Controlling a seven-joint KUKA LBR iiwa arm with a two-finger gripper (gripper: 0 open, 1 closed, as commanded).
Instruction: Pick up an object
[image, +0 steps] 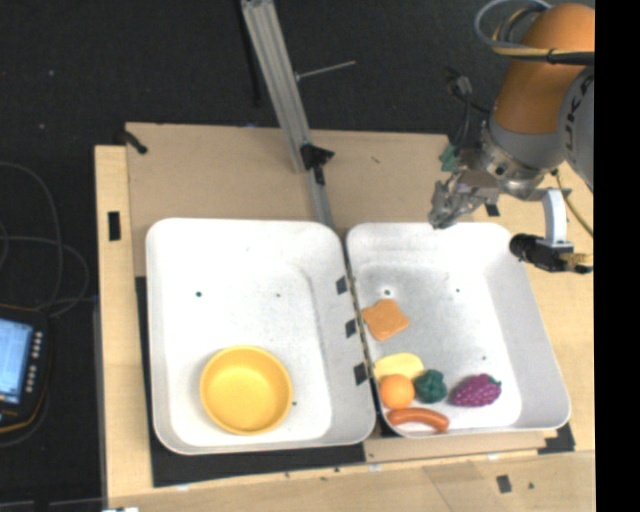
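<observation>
A yellow bowl (246, 389) sits upright in the near part of the left bin (250, 270). In the right bin (480, 275), an orange-tan square block (385, 320) lies near the left wall, apart from a cluster at the near edge: a yellow toy piece (400, 364) touching an orange ball-shaped fruit (396, 389), a small dark green toy (431, 385) just beside them, a red-orange sausage-shaped toy (419, 419) in front, and a purple bunch of grapes (475, 390) to the right. The gripper (443, 215) hangs over the far rim of the right bin, well apart from every toy, with nothing in it; whether its tips are apart or together cannot be told at this angle.
</observation>
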